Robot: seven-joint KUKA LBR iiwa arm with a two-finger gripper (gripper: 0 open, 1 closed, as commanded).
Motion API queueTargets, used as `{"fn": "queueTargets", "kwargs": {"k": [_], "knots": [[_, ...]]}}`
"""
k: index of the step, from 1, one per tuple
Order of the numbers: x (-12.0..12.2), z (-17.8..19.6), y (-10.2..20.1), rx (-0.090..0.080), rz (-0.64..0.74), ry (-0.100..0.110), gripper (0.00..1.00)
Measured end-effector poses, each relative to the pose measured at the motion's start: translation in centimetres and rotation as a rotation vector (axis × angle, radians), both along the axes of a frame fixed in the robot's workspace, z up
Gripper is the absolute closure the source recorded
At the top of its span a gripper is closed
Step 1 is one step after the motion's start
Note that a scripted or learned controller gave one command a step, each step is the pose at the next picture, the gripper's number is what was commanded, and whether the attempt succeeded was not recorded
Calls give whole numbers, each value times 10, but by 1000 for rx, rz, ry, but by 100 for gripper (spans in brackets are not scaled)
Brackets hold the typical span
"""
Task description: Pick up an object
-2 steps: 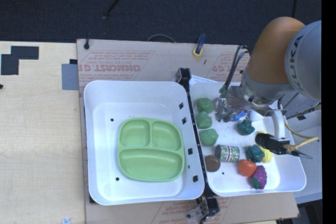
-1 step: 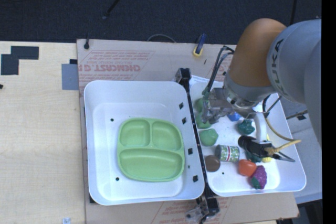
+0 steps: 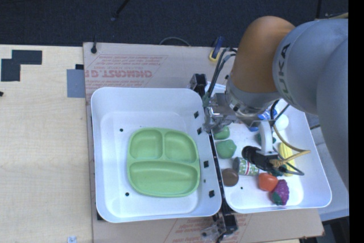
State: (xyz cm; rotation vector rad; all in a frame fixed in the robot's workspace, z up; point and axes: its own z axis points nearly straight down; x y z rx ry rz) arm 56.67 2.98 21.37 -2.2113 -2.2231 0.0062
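Two shallow white bins stand side by side on a cardboard sheet (image 3: 125, 68) at the right end of the table (image 3: 45, 151).

Left bin (image 3: 111, 116): holds one item, a pale green divided plate (image 3: 164, 162) with two small compartments at the far side and one long one at the near side. It lies flat near the bin's centre, and its compartments hold nothing.

Right bin (image 3: 250, 199): holds several small loose items, all in the half nearer the left bin or along the near edge.
- A green piece (image 3: 220, 133) lies against the wall shared with the left bin.
- A second green lump (image 3: 226, 148) lies just beside it, towards the near edge.
- A brown round item (image 3: 230, 177) sits closer still to the near edge.
- A small bottle with a green label (image 3: 245, 167) lies on its side next to the brown item.
- An orange-red round item (image 3: 267, 181) and a purple grape bunch (image 3: 280, 192) are together near the near right corner.

The arm (image 3: 296, 71) reaches over the right bin. The pincer (image 3: 214, 118) is at the shared wall, directly above the first green piece. Whether it is apart or together cannot be told, and no item is seen in its hold.
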Motion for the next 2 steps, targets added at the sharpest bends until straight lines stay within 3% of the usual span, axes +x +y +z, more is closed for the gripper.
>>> {"fn": "queueTargets", "kwargs": {"k": [1, 2], "knots": [[5, 14, 44, -1, 0, 0, 100], [9, 0, 66, -3, -3, 2, 100]]}}
